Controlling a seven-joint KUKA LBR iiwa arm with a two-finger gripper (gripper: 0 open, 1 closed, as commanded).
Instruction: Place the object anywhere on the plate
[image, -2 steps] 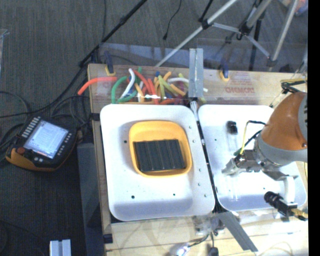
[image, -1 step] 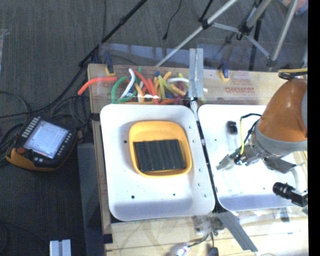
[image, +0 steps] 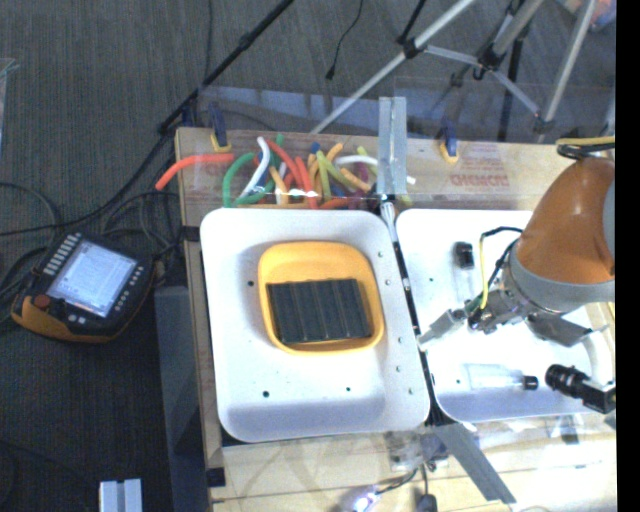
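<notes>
Two loose items in right bin; either could be task object. Nearest: clear tube-like piece, long axis left-right across view; likely light, stiff, slippery, so pinch mid-length across narrow width. Gripper hovers just beyond it, spread or pressed together cannot tell. Farther: small black block, long axis near-far, likely light, rigid. Yellow plate sits in left bin, well apart.

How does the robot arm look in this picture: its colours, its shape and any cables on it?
The arm is rounded and bulky, with a broad orange band above a grey wrist section. A yellow cable and a dark one loop beside the wrist. The hand is slim, metallic and light grey.
</notes>
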